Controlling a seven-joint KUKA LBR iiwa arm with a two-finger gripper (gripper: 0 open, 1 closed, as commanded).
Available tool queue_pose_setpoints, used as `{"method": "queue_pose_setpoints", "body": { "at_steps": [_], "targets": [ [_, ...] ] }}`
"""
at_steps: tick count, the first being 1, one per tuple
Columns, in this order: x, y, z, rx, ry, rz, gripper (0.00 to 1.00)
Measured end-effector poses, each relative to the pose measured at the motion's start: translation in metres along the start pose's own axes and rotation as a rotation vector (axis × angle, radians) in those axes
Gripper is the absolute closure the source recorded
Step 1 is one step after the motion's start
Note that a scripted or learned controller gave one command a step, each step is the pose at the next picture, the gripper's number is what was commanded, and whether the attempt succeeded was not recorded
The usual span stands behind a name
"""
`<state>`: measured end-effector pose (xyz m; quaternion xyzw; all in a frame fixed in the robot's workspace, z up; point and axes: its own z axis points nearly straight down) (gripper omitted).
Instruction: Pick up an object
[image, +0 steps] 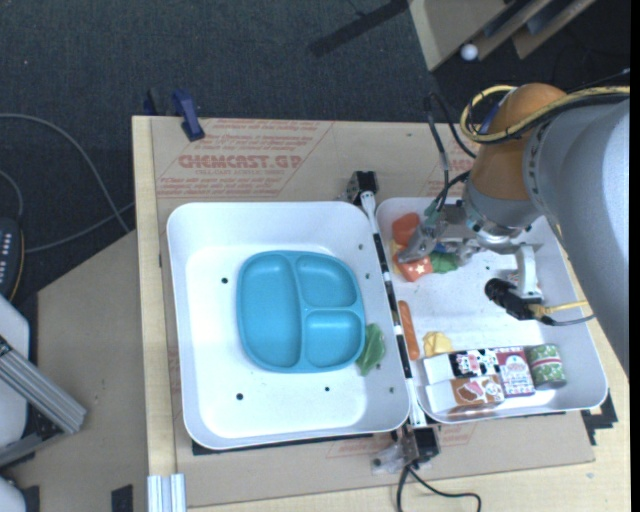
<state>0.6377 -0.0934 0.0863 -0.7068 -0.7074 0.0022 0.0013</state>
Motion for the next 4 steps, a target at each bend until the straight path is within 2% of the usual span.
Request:
{"method": "queue_pose_setpoints", "body": {
  "at_steps": [1,2,3,4],
  "targets": [
    [0.001,0.001,-0.011,-0.005,0.001,-0.001,1.00],
    [0.001,0.001,-0.011,-0.004,0.001,-0.001,0.00],
    [-0.001,-0.030,0.002,-0.003,0.002,0.001,0.00],
    [0.000,-0.030,-0.008,-0.005,0.002,0.001,1.00]
  ]
}}
